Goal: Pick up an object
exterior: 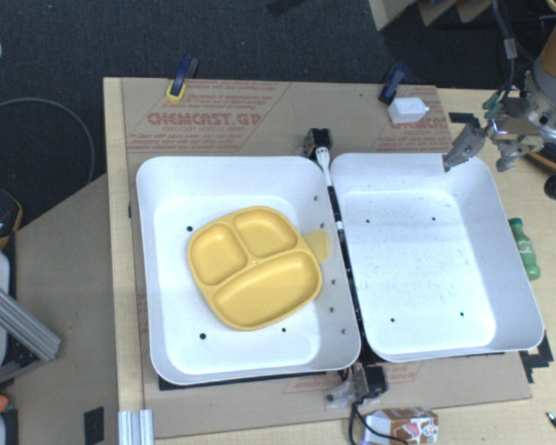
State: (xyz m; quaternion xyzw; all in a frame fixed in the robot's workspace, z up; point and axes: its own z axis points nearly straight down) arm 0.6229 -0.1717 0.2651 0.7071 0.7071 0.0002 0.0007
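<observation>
The gripper hangs over the far right corner of the right bin, its two thin fingers splayed apart with nothing between them. One fingertip points down toward the bin's rim.

Well apart from it, in the left bin, lies the only object to pick: a yellow divided plate, resting flat near the bin's middle with a small tab poking toward the divider between the bins.

The risk, as I judge it, lies in the plate's form. It is broad, low and smooth (moulded plastic, by its look), with rounded edges and three shallow compartments, so a straight descent onto its middle would likely give the fingers nothing to close around. The ridges between compartments or the outer lip seem the only purchase, and a glossy surface could let it slip or tilt. The bin's raised walls and the clamped seam between bins could also catch a low traverse.

Both bins are white, shallow and faintly speckled, on a cardboard-covered bench.
</observation>
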